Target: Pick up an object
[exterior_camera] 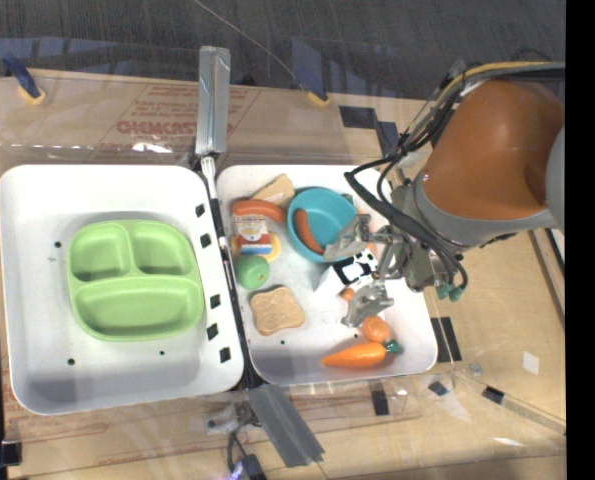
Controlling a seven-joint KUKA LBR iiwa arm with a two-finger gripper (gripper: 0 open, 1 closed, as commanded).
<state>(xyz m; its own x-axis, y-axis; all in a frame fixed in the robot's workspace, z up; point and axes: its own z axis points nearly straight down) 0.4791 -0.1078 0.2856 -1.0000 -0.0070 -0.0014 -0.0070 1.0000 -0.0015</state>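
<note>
Orange plastic carrot lies at right bin's near edge, just below gripper. Jaws' state: cannot tell. Looks like approach step; next, descend and close on carrot.

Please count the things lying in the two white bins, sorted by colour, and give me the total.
Green: 2, the divided plate and a small ball
Orange or red: 3, the carrot, a sausage and a sausage in the bowl
Blue: 1, the bowl
Tan: 2, bread slices
Multicoloured: 1, a small toy
Total: 9
</note>
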